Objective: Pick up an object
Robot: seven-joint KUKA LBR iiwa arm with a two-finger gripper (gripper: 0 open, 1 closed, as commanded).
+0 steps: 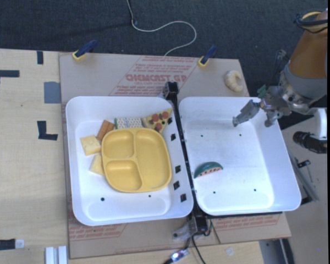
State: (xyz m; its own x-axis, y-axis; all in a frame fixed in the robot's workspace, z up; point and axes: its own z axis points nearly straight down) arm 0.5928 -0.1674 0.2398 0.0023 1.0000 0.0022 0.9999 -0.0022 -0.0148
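Nothing picked yet. My gripper [257, 113] hangs spread wide and holding nothing over the far right corner of the right bin [275, 199]. The watermelon slice [208, 169] lies near the bin's near left side, well apart from it. Reach, grasp and lift all remain.

Both bins, the left bin [77, 147] and the right bin [264, 164], appear as smooth white plastic with a slight sheen. The yellow divided plate [136, 159] in the left bin looks like matt moulded plastic. Under the bins lies a sheet of brown cardboard [154, 76], dull and printed in red. The bench top [22, 164] at the left of the frame shows a pale wood-grain finish. The floor covering [55, 10] along the upper edge looks like dark, rough carpet.
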